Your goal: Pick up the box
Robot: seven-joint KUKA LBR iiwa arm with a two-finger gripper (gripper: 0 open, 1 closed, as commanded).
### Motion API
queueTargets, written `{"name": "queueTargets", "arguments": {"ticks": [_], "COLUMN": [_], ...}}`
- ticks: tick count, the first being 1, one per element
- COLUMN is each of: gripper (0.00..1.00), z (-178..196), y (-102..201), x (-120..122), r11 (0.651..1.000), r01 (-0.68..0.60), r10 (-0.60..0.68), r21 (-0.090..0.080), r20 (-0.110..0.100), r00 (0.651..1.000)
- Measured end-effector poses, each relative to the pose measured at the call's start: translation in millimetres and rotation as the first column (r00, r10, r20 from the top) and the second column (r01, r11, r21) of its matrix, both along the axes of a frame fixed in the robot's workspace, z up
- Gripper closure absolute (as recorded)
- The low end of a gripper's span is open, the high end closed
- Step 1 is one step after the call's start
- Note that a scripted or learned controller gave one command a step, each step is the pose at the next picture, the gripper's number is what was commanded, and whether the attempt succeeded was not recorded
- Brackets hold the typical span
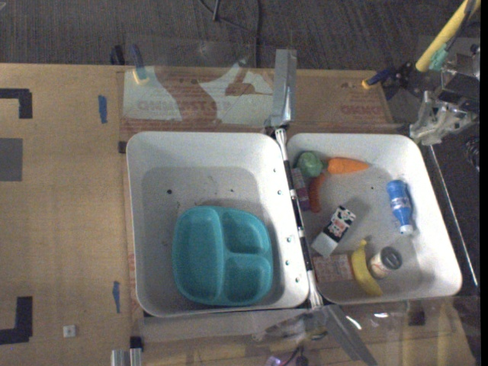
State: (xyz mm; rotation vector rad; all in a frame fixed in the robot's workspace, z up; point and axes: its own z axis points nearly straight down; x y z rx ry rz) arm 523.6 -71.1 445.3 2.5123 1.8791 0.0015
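Note:
A small black-and-white carton box point(335, 229) lies tilted in the middle of the right bin point(438, 204). A flat pinkish box point(329, 268) rests at that bin's near left corner, beside a yellow item point(361, 271). My gripper point(436, 120) sits at the top right, outside the right bin's far corner and well away from both boxes. Nothing is seen held in it.
The right bin also holds a green object point(309, 163), an orange carrot point(346, 165), a blue bottle point(399, 205), a grey-lidded jar point(387, 261) and a dark item point(302, 189) along the left wall. A teal divided plate point(223, 255) lies in the left bin point(152, 174).

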Motion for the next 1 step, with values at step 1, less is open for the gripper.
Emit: {"name": "queueTargets", "arguments": {"ticks": [1], "gripper": [0.0], "z": [-0.1], "y": [0.6], "x": [0.1], "r11": [1.0], "r01": [-0.001], "r10": [0.001], "r21": [0.0], "r20": [-0.001], "r00": [1.0]}}
